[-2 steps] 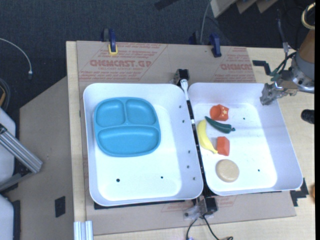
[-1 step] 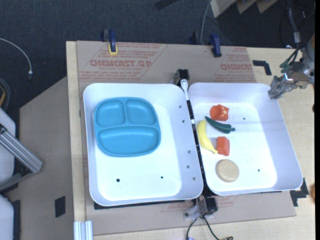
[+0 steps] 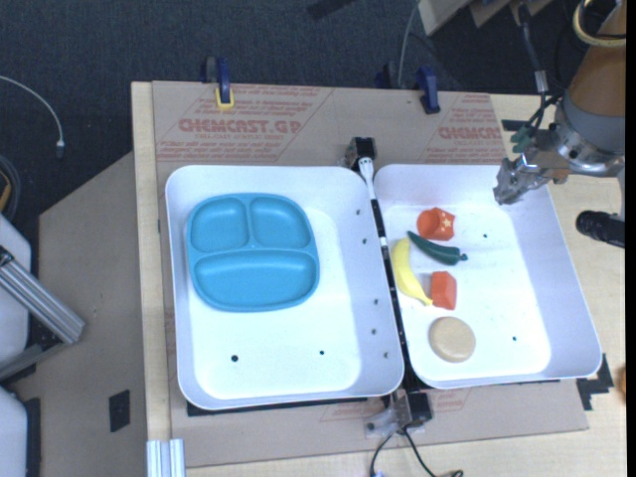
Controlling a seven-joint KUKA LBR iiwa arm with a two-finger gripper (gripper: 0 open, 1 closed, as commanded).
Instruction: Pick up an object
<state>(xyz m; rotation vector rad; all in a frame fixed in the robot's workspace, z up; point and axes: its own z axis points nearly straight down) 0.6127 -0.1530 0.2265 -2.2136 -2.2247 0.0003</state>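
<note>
The desk (image 3: pixel 149 217) bears two white bins. The left bin (image 3: pixel 268 366) holds a blue divided plate (image 3: pixel 253 251). The right bin (image 3: pixel 537 306) holds a yellow banana (image 3: pixel 405 271), beige disc (image 3: pixel 452 339), red tomato (image 3: pixel 435 224), green pepper (image 3: pixel 437 250) and small red piece (image 3: pixel 443 289), clustered near its left side. The tool (image 3: pixel 509 189) hovers over the bin's far right corner, holding nothing; whether its tips are apart I cannot tell. This looks like the approach: next, travel left and descend onto one item.

Robotics lab, clamped cardboard-topped bench (image 3: pixel 298 117), loose cables (dark carpet), robot arm (image 3: pixel 596 97) over bins.

Blue divided plate (image 3: pixel 253 251) in left bin (image 3: pixel 199 366), blue clamps (image 3: pixel 223 83)
</note>
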